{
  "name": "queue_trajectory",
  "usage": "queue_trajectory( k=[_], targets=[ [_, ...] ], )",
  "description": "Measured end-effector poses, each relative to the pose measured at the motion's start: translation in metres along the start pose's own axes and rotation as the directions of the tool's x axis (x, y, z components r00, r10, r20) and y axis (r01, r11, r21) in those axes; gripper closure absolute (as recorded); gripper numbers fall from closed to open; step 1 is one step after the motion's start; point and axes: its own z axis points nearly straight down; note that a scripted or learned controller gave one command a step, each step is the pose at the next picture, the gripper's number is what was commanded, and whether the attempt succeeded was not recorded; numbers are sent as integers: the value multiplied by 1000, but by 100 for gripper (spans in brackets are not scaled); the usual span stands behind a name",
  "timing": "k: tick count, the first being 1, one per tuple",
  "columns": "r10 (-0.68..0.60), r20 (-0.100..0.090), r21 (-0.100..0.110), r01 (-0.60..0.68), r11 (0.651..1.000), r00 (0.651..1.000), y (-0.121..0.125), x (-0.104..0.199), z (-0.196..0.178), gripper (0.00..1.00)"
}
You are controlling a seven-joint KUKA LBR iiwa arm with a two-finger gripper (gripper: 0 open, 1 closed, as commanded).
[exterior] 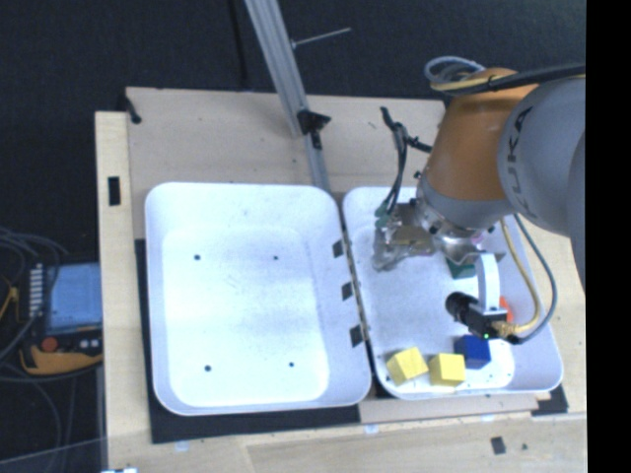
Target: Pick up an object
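Bins number two, both white and shallow, side by side on the bench [217,136]. Blocks number three: two yellow and one blue. One small green thing [459,261] shows as well, mostly hidden under the wrist, so its shape cannot be told. One grey arm [493,166] with an orange band reaches in over the bench's right edge.

The bench is pale wood with a dark mat under the bins, and dark floor lies all around it. A grey metal strut [281,57] slants down across the bench's far edge and ends near the gap between the bins. Off the bench's left edge sits a blue box [74,296] among cables.

The left bin [246,294] shows a bare white floor with a few dark dots. The right bin [414,304] holds all the blocks along its near edge: the first yellow block [405,366] by the near left corner, the second yellow block [448,368] just beside it, and the blue block [474,351] touching or nearly touching that one on its right.

The gripper [392,246] hangs over the far left part of the right bin, close to its left wall and well apart from the blocks. Whether it is open or closed cannot be told, and nothing can be seen in its grasp.
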Motion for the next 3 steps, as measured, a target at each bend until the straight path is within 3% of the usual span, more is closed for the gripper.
queue_trajectory(
  k=[1, 2, 3],
  targets=[
    [-1, 0, 0, 1, 1000, 1000, 5, 54, -8, 100],
    [0, 0, 3, 0, 1000, 1000, -6, 105, 2, 100],
    [5, 1, 2, -5, 1000, 1000, -5, 101, 2, 0]
  ],
)
